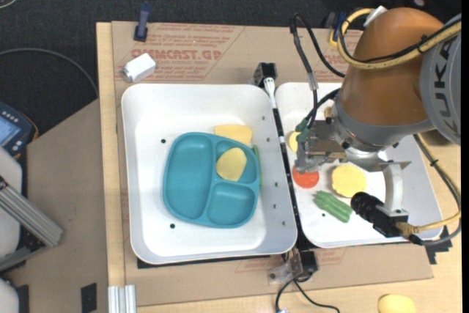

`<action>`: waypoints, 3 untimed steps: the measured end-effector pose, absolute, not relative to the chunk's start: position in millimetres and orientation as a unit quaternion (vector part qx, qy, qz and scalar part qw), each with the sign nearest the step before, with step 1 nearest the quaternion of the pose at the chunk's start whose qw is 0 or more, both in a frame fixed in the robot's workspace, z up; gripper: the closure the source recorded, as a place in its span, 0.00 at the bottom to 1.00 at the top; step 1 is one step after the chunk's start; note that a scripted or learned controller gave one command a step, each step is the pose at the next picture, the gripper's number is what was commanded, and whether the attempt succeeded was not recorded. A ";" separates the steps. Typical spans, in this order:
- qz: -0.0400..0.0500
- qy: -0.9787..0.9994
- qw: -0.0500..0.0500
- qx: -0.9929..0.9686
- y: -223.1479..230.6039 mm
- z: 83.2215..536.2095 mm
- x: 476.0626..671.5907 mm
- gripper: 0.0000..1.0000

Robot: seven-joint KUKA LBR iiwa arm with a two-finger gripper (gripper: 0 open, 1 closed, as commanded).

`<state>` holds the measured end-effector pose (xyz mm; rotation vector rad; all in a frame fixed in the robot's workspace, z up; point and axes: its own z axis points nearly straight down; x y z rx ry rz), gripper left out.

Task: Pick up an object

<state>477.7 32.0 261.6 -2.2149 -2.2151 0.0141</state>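
Here we see the pincer (308, 157) low in the right bin (429, 190), over a red piece (305, 177); we cannot tell its grip. Beside lie a yellow piece (348, 179) and green piece (332, 206). A teal tray (192, 176) fills the left bin (143, 157) mid-frame on the tabletop (183, 48).

Two white bins (139, 179) sit on a tan counter (183, 48) printed with faded red lettering, over dark grey carpet. In the left bin lies a teal divided plate (194, 183) carrying a pale yellow piece (231, 163), with another yellow piece (234, 133) at its upper edge. The right bin shows a red-orange piece (305, 177), a yellow round (349, 179) and a green pod (333, 206). The arm (392, 77) is orange above grey.
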 end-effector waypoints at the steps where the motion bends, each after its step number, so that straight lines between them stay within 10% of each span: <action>1: -0.007 -0.708 -0.007 -0.707 18.2 485.7 480.2 1.00; 2: 0.004 -0.707 0.004 -0.707 44.1 354.2 478.3 1.00; 3: -0.001 -0.707 -0.001 -0.707 42.9 370.7 479.9 1.00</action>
